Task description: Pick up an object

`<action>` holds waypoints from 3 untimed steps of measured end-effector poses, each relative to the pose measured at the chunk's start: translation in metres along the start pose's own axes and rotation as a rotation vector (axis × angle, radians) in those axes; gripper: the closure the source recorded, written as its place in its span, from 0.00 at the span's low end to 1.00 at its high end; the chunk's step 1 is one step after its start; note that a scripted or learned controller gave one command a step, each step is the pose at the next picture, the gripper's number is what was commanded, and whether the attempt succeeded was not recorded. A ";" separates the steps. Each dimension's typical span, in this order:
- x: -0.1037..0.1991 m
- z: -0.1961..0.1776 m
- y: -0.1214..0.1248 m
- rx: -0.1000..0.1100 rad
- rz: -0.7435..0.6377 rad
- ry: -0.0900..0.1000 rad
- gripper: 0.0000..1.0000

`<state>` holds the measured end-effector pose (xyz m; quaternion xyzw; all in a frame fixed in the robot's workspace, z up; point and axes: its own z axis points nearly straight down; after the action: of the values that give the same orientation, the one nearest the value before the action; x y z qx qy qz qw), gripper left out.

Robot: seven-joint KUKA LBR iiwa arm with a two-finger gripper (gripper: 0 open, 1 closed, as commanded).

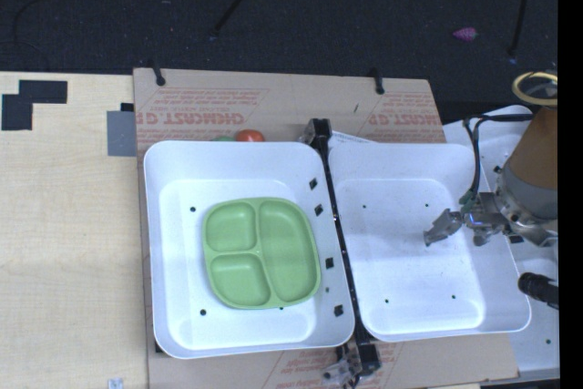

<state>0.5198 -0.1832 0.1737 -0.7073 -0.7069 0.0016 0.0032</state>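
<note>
My gripper (444,228) hangs over the right bin (410,310), near its right edge; can't tell the jaw gap, nothing visibly held. Green 3-compartment plate (261,252) lies flat mid-floor in the left bin (173,287).

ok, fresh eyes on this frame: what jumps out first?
The green divided plate lying flat in the left bin stands out most against the white. Next, the gripper over the right bin, reaching in from the right edge. A small red-orange object sits just behind the left bin's far rim.
</note>
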 end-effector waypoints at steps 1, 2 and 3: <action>0.004 0.044 0.000 0.000 0.001 0.000 0.00; 0.003 0.031 0.000 -0.001 0.004 0.000 1.00; 0.002 -0.012 0.006 -0.009 -0.002 -0.003 1.00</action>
<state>0.5253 -0.1810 0.1855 -0.7067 -0.7075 -0.0005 -0.0008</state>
